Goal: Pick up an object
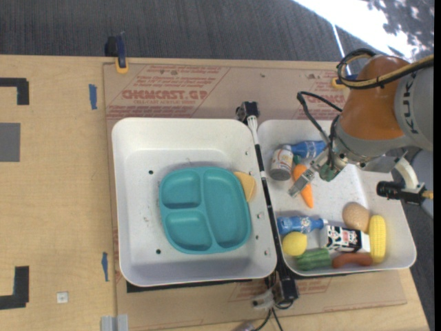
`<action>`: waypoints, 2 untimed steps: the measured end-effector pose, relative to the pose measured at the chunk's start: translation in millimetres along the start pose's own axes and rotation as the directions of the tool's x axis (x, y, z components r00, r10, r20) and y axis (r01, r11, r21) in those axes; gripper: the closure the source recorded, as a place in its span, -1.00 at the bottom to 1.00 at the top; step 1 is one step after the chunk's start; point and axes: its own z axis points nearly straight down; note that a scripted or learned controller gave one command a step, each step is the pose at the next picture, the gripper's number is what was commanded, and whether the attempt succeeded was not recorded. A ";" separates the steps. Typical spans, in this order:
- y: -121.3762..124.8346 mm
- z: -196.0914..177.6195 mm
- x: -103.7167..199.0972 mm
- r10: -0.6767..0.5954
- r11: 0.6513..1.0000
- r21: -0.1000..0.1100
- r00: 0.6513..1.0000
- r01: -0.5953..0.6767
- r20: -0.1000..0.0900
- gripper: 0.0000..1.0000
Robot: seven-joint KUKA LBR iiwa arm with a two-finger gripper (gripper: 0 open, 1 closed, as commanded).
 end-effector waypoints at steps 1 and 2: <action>-28.2 33.9 18.4 0.491 0.871 -0.003 0.871 -0.491 0.000 -1.00; -28.1 22.7 16.2 0.492 0.870 -0.008 0.870 -0.492 0.005 1.00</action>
